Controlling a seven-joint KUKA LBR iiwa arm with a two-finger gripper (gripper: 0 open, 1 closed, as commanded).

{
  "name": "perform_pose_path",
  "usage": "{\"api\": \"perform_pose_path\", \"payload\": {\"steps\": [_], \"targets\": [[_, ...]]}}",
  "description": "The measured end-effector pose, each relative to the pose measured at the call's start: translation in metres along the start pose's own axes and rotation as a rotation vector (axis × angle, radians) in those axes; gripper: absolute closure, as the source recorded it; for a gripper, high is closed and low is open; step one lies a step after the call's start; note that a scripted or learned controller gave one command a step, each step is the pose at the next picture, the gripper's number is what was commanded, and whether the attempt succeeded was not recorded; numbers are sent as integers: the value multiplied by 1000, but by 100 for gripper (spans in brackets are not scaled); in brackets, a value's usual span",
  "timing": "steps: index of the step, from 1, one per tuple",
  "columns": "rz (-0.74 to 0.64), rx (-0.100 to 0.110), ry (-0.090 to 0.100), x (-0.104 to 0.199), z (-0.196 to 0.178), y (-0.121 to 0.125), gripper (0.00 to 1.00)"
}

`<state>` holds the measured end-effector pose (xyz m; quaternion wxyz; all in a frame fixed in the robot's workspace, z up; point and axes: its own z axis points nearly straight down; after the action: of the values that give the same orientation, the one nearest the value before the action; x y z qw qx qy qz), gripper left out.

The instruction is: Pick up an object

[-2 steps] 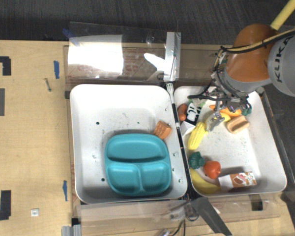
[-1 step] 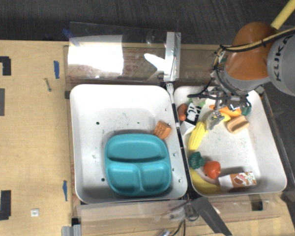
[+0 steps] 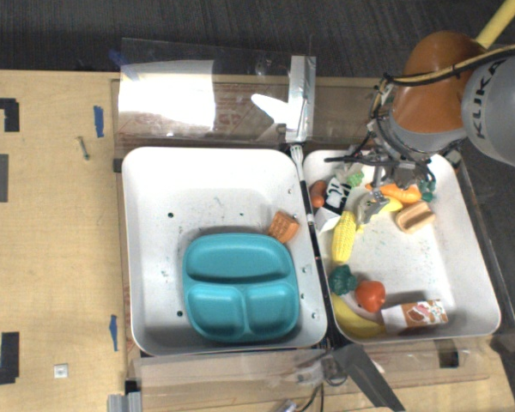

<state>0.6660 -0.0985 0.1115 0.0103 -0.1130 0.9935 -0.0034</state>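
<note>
My gripper (image 3: pixel 379 197) hangs low over the back of the right bin (image 3: pixel 463 256), below the arm's orange band. Right beside it lie an orange carrot (image 3: pixel 402 193) and a tan bread roll (image 3: pixel 414 217). A yellow corn cob (image 3: pixel 344 235) lies just to its left, with a black-and-white packet (image 3: pixel 336 196) behind that. Nearer the front are a green broccoli (image 3: pixel 342 278), a red tomato (image 3: pixel 371 295), a yellow banana (image 3: pixel 354 317) and a small carton (image 3: pixel 422 313). Nothing is visibly lifted off the bin floor.
The left bin (image 3: pixel 154 196) holds a teal divided tray (image 3: pixel 240 286) and a small orange piece (image 3: pixel 283 227) near the dividing wall. A clear plastic panel with a metal bracket (image 3: pixel 299 101) stands behind the bins. Wooden bench (image 3: pixel 43 230) stretches to the left.
</note>
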Motion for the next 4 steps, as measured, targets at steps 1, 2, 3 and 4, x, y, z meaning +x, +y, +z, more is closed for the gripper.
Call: {"api": "perform_pose_path", "payload": {"steps": [1, 2, 3, 4], "targets": [[-138, -15, 0, -6, 2, -19, 0], [-46, 10, -36, 17, -2, 2, 0], [-69, 13, -34, 14, -2, 2, 0], [-37, 12, -35, 13, -1, 1, 0]]}}
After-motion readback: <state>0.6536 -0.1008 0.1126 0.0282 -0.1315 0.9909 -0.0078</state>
